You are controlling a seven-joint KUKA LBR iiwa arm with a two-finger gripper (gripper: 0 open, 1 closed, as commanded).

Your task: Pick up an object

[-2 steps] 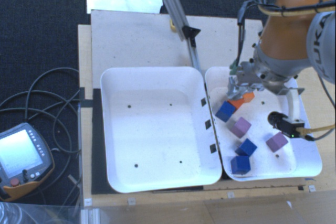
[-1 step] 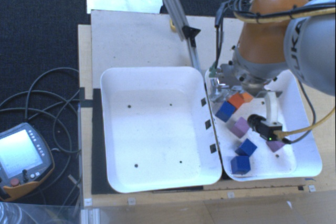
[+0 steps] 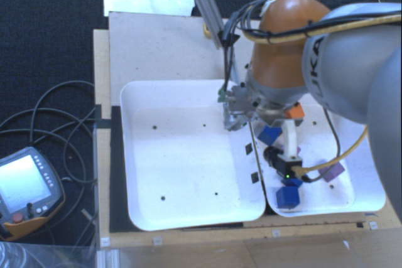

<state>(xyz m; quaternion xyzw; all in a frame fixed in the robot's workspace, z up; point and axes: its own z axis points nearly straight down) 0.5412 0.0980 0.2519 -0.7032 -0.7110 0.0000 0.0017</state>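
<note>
While the gripper hangs low over the wall between the two bins, the wrist hides it, so I cannot tell whether it is open or closed. Nothing seen held. Candidates all lie in the right bin:
- blue block, just beside the gripper
- orange piece, near it
- purple block and blue cube, well apart from it

Judgement: take the blue block. Clear the wall, centre over the block, descend straight.
</note>
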